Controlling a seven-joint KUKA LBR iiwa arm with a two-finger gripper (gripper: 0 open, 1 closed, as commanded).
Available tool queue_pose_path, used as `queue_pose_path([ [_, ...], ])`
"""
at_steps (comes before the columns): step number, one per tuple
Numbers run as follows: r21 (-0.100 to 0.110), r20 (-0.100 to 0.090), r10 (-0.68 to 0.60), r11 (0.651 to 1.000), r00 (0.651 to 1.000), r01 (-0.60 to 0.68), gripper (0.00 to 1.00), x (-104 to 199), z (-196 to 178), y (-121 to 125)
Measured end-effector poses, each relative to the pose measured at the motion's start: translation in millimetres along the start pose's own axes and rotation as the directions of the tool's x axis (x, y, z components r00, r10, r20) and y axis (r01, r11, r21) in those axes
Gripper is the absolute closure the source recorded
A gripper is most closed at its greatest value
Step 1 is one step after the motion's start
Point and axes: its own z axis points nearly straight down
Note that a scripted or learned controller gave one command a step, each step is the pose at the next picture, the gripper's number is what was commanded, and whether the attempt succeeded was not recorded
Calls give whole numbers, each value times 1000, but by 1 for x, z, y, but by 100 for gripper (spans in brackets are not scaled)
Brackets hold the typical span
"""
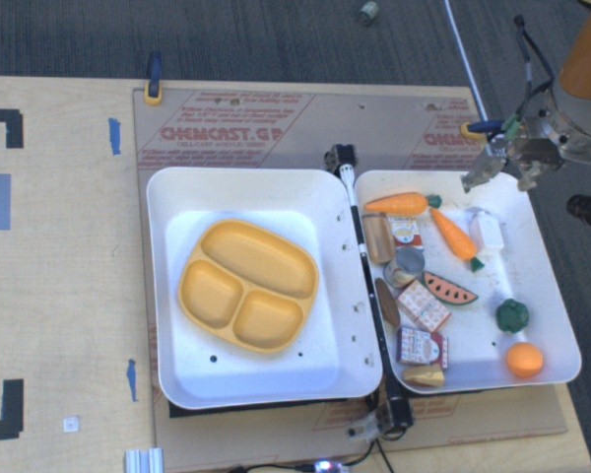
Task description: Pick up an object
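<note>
The grey metal jaws (499, 168) hang above the right shallow white plastic bin (555, 294); I cannot tell their opening. The crowded toys may cause a missed grasp

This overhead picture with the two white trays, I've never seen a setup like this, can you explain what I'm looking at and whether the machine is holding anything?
It is one camera fixed above a workbench, looking down at a slant. The grey and orange shape at the right is a robot arm; its grasping tool hovers above the far corner of the right bin, with nothing visibly held. The left bin holds a yellow divided plate. The right bin is full of toy food: two carrots, a watermelon slice, an orange, a green broccoli-like piece and small boxes. The arm's job is to pick one of them up.
</note>
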Motion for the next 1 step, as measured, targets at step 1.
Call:
queue_pose_path([
  [1, -6, 2, -1, 1000, 1000, 1, 0, 15, 134, 4],
])
